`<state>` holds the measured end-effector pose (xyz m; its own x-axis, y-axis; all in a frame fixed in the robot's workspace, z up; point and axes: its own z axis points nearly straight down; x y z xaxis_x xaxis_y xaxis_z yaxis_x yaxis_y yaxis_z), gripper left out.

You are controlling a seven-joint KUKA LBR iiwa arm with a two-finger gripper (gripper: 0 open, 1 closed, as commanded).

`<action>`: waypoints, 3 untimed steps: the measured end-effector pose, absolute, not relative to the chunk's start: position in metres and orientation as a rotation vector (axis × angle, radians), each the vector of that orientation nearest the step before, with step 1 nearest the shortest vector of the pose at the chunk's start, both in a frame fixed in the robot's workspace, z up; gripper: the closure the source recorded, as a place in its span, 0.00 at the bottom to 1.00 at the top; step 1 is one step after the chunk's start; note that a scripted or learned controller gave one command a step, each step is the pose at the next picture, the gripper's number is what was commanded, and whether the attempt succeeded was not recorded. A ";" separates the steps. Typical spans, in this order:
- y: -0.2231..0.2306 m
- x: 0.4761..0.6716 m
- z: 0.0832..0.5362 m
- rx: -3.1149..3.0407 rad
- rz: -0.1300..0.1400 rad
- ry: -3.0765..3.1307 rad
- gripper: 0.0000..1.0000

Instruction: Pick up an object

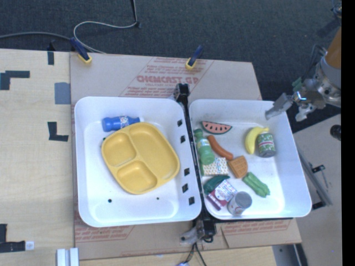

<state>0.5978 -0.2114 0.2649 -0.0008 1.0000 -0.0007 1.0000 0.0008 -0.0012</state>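
Observation:
The right bin [297,165] holds several toy foods: a watermelon slice [216,128], a banana [253,139], a small can with a green label [267,145], a green bottle [204,149], an orange sausage [221,147], a brown cracker [238,166], a green pepper [256,184], a red-and-white packet [224,192] and a grey can [239,203]. My gripper [288,111] hovers over that bin's far right corner, above and to the right of the banana. It is open, with nothing between its fingers [275,109].
The left bin [89,198] carries a yellow divided plate [140,157] and a blue bottle [119,122] lying behind it. Black clips [182,92] join the two bins at the middle. A cable [105,25] lies on the dark floor behind the bench.

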 end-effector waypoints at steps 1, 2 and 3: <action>-0.192 0.604 0.123 -2.226 -0.011 -2.234 0.00; -0.175 0.603 0.104 -2.220 -0.007 -2.228 0.00; -0.175 0.601 0.111 -2.216 -0.002 -2.224 1.00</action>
<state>0.6010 -0.1750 0.1111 -0.0035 1.0000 0.0021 1.0000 0.0035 -0.0001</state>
